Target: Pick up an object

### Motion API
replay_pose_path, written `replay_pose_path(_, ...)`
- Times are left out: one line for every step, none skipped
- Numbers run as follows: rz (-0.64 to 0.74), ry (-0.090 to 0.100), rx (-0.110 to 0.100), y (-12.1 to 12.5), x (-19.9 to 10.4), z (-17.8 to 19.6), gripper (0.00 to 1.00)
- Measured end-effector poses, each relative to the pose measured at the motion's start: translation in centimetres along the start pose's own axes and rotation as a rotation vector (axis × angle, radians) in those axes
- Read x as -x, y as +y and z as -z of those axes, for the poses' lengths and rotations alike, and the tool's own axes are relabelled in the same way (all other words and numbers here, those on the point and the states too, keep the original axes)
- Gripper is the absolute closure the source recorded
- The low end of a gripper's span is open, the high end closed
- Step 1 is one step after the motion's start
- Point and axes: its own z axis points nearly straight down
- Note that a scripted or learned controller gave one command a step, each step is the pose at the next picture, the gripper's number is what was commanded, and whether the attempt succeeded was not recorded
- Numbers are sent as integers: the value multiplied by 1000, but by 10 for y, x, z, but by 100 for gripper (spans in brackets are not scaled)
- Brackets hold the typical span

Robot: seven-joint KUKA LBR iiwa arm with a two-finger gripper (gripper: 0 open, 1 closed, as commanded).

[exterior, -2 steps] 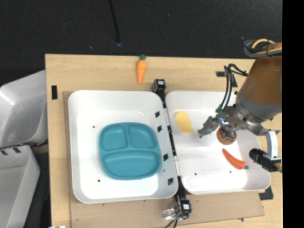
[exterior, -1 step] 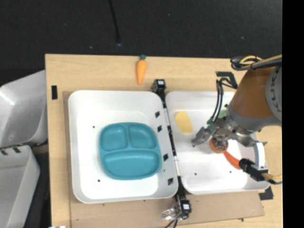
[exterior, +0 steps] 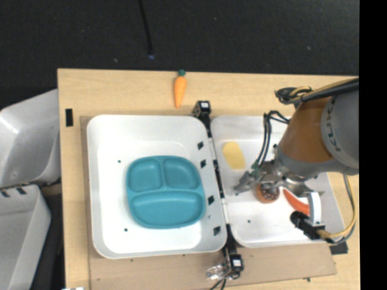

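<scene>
The bench (exterior: 72, 95) carries two white bins: the left bin (exterior: 103, 162) holds a blue divided plate (exterior: 164, 191), while the arm (exterior: 314, 132) reaches down into the right bin (exterior: 242, 222). The gripper (exterior: 266, 189) sits low over a small brown-red object (exterior: 266, 193) directly at its tip, with a yellow piece (exterior: 234, 154) just beside and an orange-red piece (exterior: 296, 199) touching the wrist side. Finger state cannot be determined; an orange carrot (exterior: 179, 89) lies on the bench beyond the bins.
</scene>
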Motion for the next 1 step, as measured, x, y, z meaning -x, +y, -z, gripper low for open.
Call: replay_pose_path(-7, 0, 5, 1, 1, 13, 100)
